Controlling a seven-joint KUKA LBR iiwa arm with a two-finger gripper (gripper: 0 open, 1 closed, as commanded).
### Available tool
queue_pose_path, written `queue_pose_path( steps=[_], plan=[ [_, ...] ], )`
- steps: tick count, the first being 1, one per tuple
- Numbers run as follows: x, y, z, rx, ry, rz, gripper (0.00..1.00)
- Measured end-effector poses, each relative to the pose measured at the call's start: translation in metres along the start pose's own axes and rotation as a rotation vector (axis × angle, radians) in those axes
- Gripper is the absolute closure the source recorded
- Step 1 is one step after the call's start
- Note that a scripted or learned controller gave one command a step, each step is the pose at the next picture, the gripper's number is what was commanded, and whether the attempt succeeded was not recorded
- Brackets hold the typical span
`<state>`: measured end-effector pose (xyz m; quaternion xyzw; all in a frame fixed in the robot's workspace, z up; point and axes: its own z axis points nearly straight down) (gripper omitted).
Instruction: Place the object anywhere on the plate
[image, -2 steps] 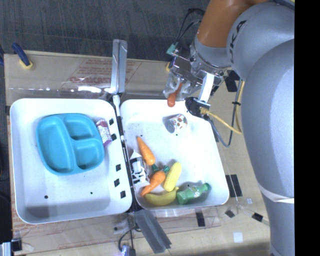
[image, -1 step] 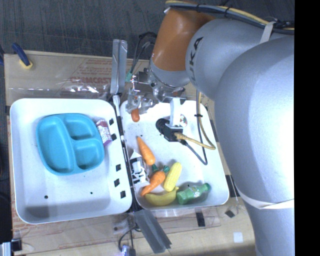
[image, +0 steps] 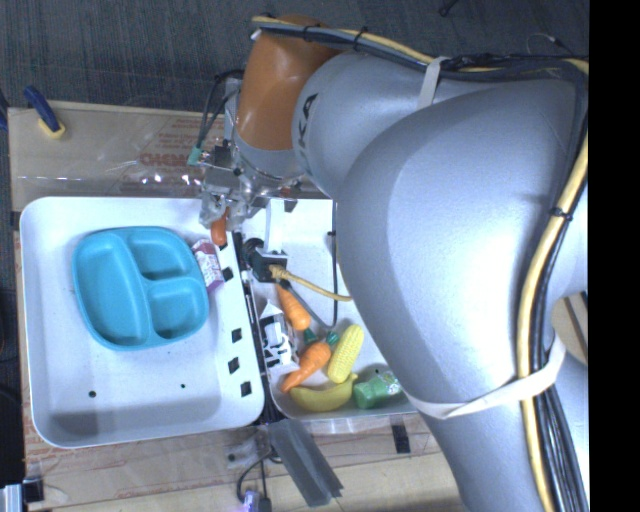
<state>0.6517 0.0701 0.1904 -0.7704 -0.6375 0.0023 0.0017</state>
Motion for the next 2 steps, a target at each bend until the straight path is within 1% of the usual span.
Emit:
queue_pose_path(
  steps=[1,2],
  plan=[
    [0.0149,-0.0183,-0.0003,0.001,-0.001,0.008,1.0],
    [0.0149,-0.0183,-0.0003,0.001,-0.001,0.009,0.0]
  ],
)
